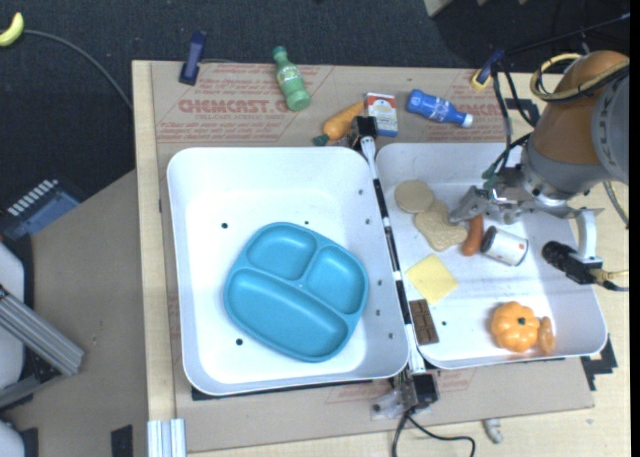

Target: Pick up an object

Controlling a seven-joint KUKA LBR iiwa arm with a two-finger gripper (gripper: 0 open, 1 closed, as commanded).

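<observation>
Because the hand (487,207), fingers spread open, sits among the crowded hot dog (474,235), cookie (437,228) and can (505,247), it may nudge them apart instead of gripping one.

- The arm (585,130) is cut off by the right edge of the frame.
- The gripper (487,207), right of centre, is too small to tell how its fingers stand.
- A yellow object (10,29) at the upper left is cut off by the left edge.
</observation>
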